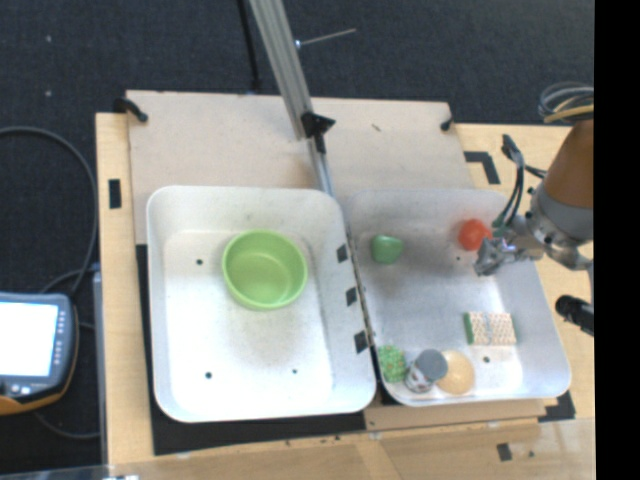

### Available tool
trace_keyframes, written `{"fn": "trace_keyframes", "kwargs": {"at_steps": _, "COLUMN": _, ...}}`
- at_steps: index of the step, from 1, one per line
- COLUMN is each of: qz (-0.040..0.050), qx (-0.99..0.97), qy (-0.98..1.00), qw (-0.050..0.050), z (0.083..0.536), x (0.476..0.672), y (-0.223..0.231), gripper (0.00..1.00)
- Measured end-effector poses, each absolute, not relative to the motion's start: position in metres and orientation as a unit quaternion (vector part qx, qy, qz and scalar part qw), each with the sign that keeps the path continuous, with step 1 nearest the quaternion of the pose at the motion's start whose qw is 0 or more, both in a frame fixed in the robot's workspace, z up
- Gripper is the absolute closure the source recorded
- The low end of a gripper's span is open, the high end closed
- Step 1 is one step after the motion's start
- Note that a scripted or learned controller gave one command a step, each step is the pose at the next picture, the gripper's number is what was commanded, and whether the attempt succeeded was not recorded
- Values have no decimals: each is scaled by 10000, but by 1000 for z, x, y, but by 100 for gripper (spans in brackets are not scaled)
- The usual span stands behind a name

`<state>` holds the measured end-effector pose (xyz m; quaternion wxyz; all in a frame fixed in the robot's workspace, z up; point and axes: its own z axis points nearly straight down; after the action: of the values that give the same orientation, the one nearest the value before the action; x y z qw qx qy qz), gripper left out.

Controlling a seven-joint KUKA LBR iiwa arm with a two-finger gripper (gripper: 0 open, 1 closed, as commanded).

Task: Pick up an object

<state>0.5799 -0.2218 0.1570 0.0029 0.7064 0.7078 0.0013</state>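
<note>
Reaching in from the right, the arm had its gripper (492,258) low over the upper right part of the right bin (540,318), just beside an orange-red ball (472,234) lying near that bin's far wall. Whether the gripper was wide or narrow I could not tell; nothing showed between its tips, so I judged it to be holding nothing. The ball looked the nearest thing to pick, a little up and left of the gripper. To do the step well, the gripper would have needed to centre over the ball before descending, since a round thing rolls off a glancing touch, and the near wall left little room on that side. Other choices lay well apart: a small green lump (387,248) toward the bin's left edge, a patterned block (490,328) lower down, and a cluster along the near rim of a green knobbly piece (391,363), a grey round thing (430,366) and a pale yellow ball (458,373), packed close enough to hamper a clean grasp. The left bin (180,368) held a green bowl (264,268).
</note>
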Motion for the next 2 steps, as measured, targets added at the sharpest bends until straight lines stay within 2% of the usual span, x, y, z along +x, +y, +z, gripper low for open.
{"fn": "trace_keyframes", "kwargs": {"at_steps": 2, "qz": 16, "qx": 7057, "qy": 7085, "qw": 36, "z": 274, "x": 582, "y": -221, "gripper": 100}}
